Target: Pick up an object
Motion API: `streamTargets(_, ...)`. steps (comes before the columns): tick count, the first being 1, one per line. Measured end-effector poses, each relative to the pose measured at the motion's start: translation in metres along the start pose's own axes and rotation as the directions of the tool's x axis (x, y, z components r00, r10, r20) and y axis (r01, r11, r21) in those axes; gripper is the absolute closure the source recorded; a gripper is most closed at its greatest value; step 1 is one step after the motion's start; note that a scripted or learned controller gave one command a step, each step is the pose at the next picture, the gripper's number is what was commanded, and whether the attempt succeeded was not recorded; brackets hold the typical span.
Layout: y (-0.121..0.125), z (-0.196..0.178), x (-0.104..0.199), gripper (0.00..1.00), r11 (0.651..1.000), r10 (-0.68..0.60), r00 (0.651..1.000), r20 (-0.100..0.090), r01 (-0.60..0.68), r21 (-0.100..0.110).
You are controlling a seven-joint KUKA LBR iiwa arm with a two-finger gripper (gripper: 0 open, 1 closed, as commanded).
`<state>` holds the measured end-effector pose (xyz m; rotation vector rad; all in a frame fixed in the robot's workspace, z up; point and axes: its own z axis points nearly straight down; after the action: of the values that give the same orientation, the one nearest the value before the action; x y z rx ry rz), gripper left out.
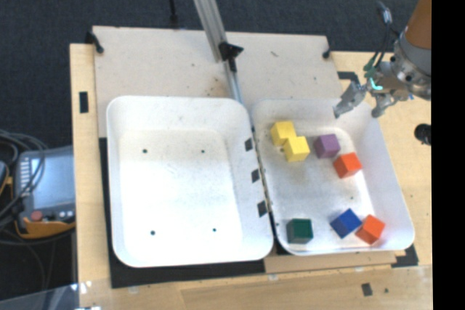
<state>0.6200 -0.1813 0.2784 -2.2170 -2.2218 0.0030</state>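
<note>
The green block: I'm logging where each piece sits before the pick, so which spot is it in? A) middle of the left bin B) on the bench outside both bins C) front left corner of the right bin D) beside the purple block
C: the green block lies in the right bin at its near left corner, well apart from the purple block and the blue block.
</note>
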Motion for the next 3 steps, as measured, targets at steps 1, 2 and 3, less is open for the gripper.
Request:
streamTargets(1,0.001,-0.003,0.0,0.0,1.0,-0.002,1.0,0.003,0.002,-0.004)
streamTargets(2,0.006,0.054,-0.009,0.0,1.0,0.003,1.0,0.003,-0.003,0.001)
streamTargets(3,0.008,0.096,-0.01,0.0,1.0,0.005,1.0,0.003,-0.005,0.0)
